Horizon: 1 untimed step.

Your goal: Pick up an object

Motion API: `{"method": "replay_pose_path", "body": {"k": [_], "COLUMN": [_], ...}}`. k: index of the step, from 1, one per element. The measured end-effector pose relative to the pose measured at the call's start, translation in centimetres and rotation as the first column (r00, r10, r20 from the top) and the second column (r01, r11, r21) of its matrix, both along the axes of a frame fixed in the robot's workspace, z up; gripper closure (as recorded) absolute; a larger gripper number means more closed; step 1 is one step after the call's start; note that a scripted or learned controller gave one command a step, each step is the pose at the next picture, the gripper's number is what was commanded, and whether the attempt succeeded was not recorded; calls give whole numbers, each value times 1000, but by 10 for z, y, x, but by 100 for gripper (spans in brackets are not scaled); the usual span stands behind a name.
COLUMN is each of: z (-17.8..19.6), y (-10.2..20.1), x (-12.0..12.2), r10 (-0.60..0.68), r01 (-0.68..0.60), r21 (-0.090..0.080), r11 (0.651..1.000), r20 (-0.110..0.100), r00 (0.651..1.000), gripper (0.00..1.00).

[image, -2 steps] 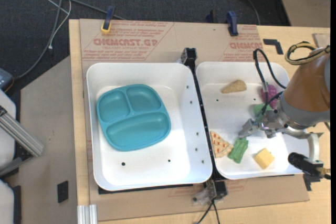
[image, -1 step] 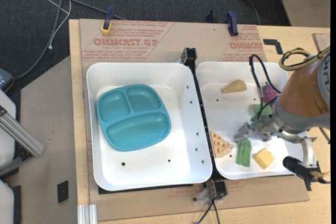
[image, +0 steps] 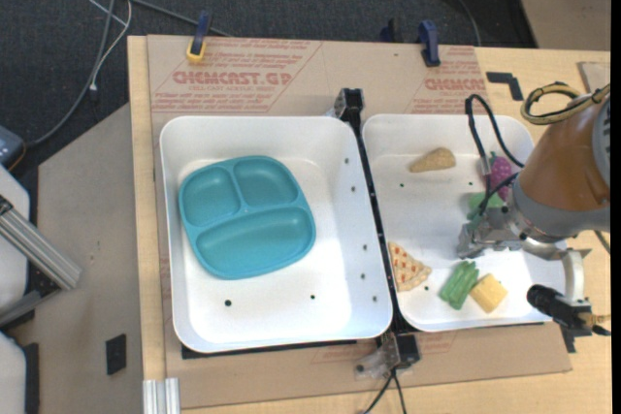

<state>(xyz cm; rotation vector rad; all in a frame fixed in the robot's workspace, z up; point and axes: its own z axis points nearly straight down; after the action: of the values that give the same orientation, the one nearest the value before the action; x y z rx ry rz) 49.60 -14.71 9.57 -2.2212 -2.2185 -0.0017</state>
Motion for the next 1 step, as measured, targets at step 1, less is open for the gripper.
{"method": "replay_pose_path", "body": {"k": [1], "z": [63], "y": [0], "x": [5], "r10": [2], "r01": [-2], "r21": [-4], "r11": [1000], "r20": [7], "r00": [1000], "gripper": [100]}}
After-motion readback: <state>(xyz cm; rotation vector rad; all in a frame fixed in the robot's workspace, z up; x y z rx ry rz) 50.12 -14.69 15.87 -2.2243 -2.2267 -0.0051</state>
